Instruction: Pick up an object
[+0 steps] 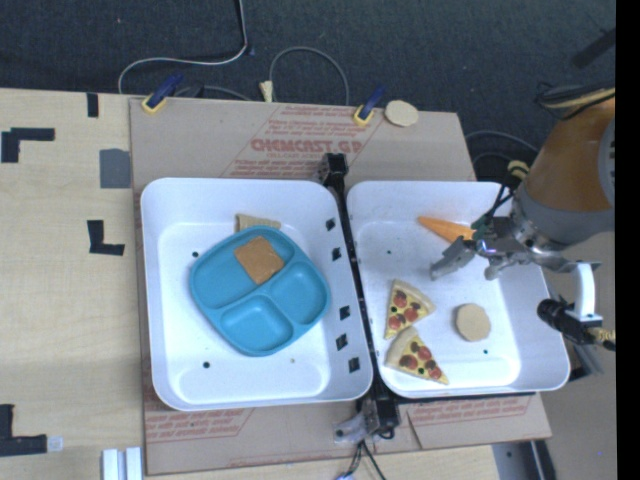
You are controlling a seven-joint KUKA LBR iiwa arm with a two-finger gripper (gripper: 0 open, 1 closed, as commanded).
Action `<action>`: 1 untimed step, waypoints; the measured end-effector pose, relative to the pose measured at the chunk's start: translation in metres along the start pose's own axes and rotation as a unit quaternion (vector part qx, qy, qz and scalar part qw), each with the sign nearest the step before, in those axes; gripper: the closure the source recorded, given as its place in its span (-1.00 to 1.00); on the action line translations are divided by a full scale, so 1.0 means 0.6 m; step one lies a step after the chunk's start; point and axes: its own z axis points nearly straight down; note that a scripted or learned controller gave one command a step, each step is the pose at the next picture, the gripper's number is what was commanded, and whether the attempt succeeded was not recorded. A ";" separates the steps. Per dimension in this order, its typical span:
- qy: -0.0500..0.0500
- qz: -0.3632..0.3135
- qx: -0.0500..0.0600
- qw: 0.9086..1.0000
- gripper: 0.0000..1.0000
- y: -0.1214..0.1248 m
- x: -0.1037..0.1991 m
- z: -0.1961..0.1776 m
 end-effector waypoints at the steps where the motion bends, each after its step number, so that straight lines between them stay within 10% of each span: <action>1: -0.001 -0.002 -0.004 1.000 -1.00 0.165 0.005 0.087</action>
